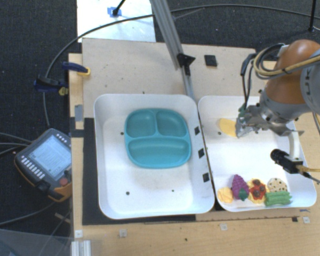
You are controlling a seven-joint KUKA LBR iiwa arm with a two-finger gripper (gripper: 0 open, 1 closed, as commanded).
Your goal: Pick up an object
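We are hovering the gripper (pixel 244 126) at the twelve o'clock end of the right bin (pixel 240 164), touching a smooth yellow toy piece (pixel 227 127); whether it is clenched or released, we cannot tell. Bumpy purple grapes (pixel 239 186), a pizza slice (pixel 256 189), a speckled cookie (pixel 277 185) and green beans (pixel 278 198) are sitting at six o'clock. A glossy teal divided plate (pixel 157 138) is lying in the left bin (pixel 112 185). We are seeing no readable writing.

1 fixed camera above bench (pixel 149 63), slanted down, both bins (pixel 112 196)
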